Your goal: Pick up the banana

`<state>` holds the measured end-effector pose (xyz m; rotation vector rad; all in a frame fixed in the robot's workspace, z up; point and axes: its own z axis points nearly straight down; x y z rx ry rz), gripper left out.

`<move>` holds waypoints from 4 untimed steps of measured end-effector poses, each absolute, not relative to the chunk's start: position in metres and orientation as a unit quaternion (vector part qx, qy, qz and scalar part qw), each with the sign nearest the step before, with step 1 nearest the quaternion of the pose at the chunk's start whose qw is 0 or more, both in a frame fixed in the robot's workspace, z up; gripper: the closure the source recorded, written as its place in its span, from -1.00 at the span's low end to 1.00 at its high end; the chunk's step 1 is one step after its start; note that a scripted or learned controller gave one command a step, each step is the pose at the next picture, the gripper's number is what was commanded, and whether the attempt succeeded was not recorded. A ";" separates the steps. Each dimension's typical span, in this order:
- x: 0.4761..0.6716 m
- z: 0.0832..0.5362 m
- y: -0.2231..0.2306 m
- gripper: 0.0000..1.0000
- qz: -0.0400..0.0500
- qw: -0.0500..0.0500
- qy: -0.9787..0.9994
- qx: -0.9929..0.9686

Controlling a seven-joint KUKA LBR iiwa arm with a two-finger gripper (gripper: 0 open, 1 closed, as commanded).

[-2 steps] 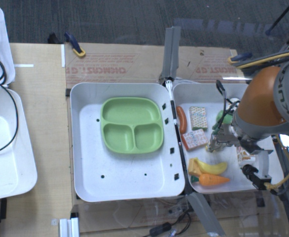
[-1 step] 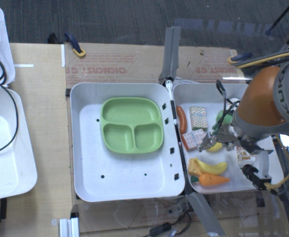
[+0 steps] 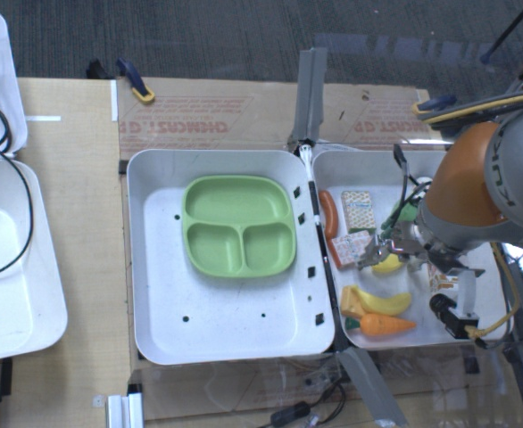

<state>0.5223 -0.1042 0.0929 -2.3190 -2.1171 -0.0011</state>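
Bench (image 3: 74, 123): wood-toned surface carrying two white bins side by side, with printed cardboard lying under their 12 o'clock edges.
Left bin (image 3: 154, 319): shallow, white, larger in view; holds one tray.
Right bin (image 3: 355, 160): shallow, white, at 3 o'clock of the left bin, touching it along a shared rim; holds the small items and the arm's working end.
Arm (image 3: 502, 181): grey, with an orange band above the wrist; reaches in from 3 o'clock and sits over the right bin's 3 o'clock half.
Tray (image 3: 239, 226): green, three compartments, lying flat in the left bin toward 12 o'clock.
Banana (image 3: 379, 302): yellow, lying in the right bin toward 6 o'clock, just at 12 o'clock of the carrot and touching it; apart from the gripper, which is at its 12 o'clock.
Carrot (image 3: 386, 325): orange, lying along the right bin's 6 o'clock wall.
Sausage (image 3: 329, 214): red-orange, lying lengthwise near the right bin's 9 o'clock wall.
Packet (image 3: 358, 210): printed, flat, just at 3 o'clock of the sausage.
Gripper (image 3: 379, 253): low in the right bin's centre; claw state cannot be determined, as the finger tips are not resolved. A small yellow item (image 3: 388, 263) lies at the gripper; whether it is grasped cannot be determined.
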 end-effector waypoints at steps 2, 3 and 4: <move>0.557 0.191 -0.050 -1.00 0.002 0.000 -0.685 -0.729; 0.535 0.131 -0.095 -1.00 0.002 0.001 -0.660 -0.752; 0.540 0.095 -0.130 -1.00 -0.001 0.000 -0.666 -0.746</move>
